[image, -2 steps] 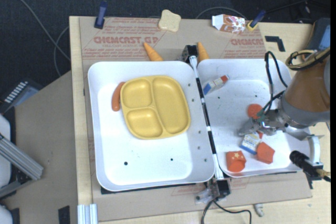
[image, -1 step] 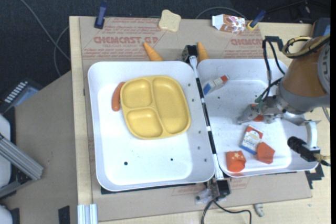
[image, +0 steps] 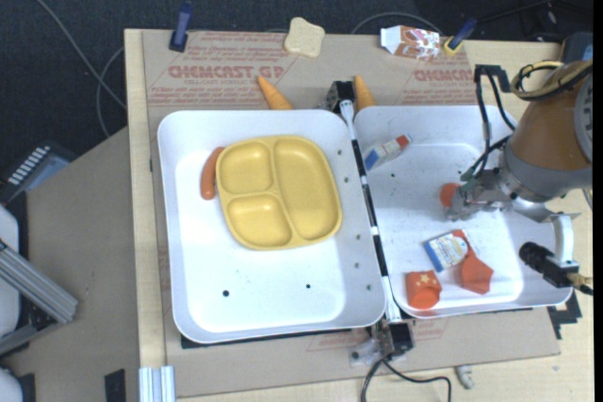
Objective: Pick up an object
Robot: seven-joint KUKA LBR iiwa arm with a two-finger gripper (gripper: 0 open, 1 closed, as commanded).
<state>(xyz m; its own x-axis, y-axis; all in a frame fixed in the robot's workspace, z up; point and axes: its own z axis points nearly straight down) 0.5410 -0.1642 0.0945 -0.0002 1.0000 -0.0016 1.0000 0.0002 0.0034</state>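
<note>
Two white bins sit side by side; the right bin [image: 415,165] is the landmark. Left of it, the left bin [image: 188,231] holds a yellow divided plate [image: 278,191] with a small red sausage-like piece [image: 207,176] against its far-left edge. Over the right bin's right side the arm [image: 551,141] reaches down, its gripper [image: 476,198] low beside a small orange piece [image: 449,194]; whether it has hold of anything, I cannot tell. Toward that bin's near edge lie a blue-and-white packet [image: 447,249], a red-orange wedge [image: 475,274] and a red-orange piece [image: 423,288]; a small tube [image: 384,152] lies at its far-left part. The orange piece looks light, stiff and smooth, best pinched across its narrow middle.
</note>
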